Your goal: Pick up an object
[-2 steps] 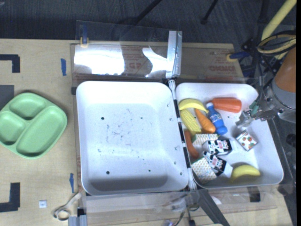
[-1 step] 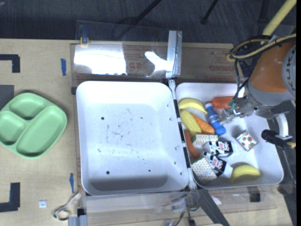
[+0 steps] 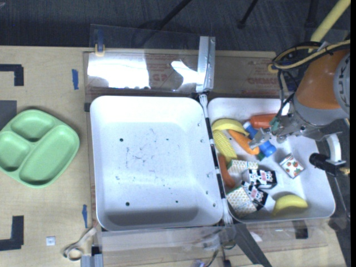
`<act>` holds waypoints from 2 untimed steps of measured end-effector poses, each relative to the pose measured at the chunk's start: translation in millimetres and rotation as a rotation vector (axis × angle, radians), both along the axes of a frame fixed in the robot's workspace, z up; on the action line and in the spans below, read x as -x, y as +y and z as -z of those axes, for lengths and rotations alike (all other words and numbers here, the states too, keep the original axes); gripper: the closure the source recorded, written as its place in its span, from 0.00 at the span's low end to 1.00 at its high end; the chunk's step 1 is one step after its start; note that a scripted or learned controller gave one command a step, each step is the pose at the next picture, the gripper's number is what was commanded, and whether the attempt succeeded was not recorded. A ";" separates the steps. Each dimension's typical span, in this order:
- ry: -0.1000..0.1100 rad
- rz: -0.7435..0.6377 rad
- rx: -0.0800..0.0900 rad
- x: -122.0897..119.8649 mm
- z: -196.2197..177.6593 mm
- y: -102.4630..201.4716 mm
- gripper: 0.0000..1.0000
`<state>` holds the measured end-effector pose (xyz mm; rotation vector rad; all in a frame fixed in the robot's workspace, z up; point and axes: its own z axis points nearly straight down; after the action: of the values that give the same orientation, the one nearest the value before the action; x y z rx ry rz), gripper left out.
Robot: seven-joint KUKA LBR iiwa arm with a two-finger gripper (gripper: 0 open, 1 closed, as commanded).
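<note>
The right bin holds a pile of small toys. Among them are a yellow banana, a corn cob, an orange carrot, a red-orange piece, a small blue piece, a dice-like cube, a black-and-white patterned item and a second yellow fruit. My gripper is low in the upper middle of this bin, right by the carrot's end and the blue piece. The wrist covers what lies under it. The view shows nothing clearly held.
The left bin sits beside the right one, with a shared rim between them. A green divided plate rests on the bench at far left. A clear plastic panel stands behind the left bin. Cables hang near the arm at upper right.
</note>
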<state>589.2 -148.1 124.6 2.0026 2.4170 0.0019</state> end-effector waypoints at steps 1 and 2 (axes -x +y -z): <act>0.000 -0.079 0.000 -27.4 38.2 -36.8 0.00; -0.005 -0.080 0.001 -28.7 26.9 -36.6 1.00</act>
<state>617.8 -184.7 97.7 1.9019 2.4919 0.0058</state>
